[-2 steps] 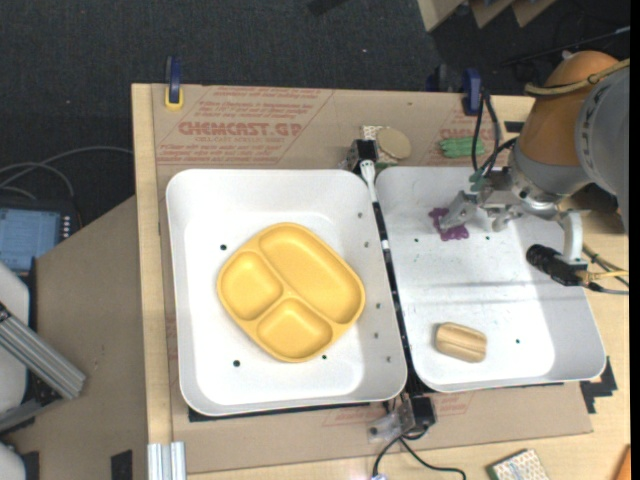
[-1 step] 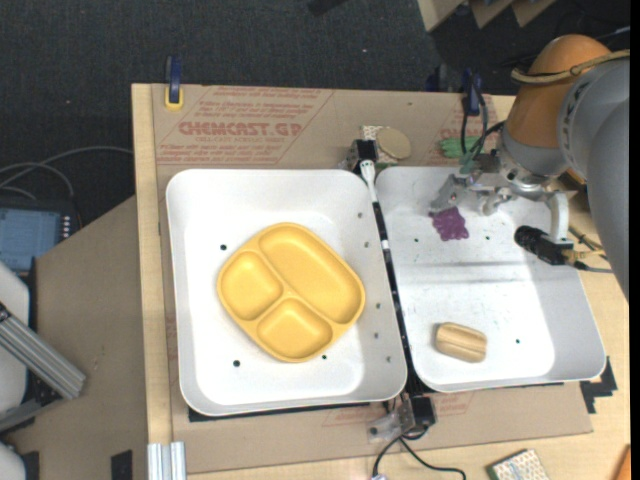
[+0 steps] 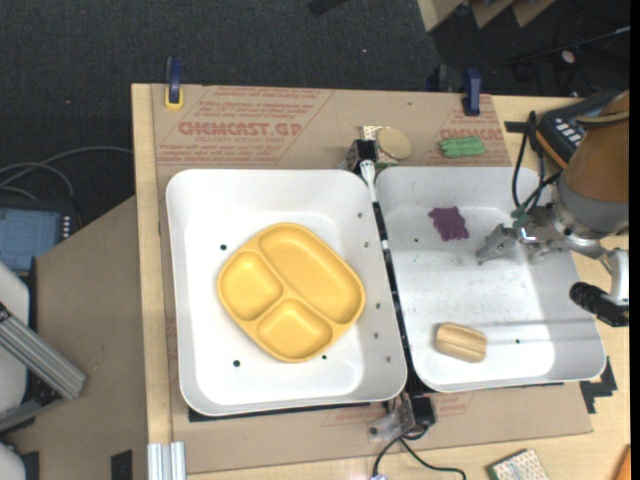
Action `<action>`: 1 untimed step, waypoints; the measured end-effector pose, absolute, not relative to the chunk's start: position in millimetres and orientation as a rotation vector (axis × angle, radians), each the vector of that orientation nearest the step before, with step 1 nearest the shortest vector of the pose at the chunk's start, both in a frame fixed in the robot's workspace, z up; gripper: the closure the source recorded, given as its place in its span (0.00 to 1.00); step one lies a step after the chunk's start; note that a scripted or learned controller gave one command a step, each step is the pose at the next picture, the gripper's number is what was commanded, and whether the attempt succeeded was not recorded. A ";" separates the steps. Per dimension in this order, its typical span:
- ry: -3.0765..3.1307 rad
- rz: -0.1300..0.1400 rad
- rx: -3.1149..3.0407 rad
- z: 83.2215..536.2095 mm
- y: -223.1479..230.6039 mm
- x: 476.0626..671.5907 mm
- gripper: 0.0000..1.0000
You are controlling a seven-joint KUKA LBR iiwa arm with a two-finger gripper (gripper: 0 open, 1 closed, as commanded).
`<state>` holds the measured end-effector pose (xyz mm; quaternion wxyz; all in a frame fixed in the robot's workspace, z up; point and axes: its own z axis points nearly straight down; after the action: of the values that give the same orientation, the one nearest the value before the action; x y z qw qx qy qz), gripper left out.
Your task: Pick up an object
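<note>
Gripper [image 3: 497,245] was found over the right bin [image 3: 560,363], near its far right side, with the grey arm [image 3: 600,183] reaching in from the right. Its fingers were spread apart and held nothing. A small purple object [image 3: 449,222] lay on the bin floor just beside the fingertips, to their left and slightly farther back, not touching them. A tan bread-shaped piece [image 3: 461,342] lay near the front of the same bin, well apart from the gripper. The left bin [image 3: 200,268] held a yellow divided tray [image 3: 290,291] resting flat at its centre. On the bench [image 3: 250,128] behind the right bin sat a green item [image 3: 462,147] and a tan disc [image 3: 394,145].
</note>
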<state>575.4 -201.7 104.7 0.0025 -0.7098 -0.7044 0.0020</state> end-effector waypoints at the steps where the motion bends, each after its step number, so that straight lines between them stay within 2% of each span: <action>1: -2.231 -0.006 -2.219 84.1 -162.8 645.1 0.00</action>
<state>645.1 -162.8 84.1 -0.0026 -0.7053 -0.7089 -0.0020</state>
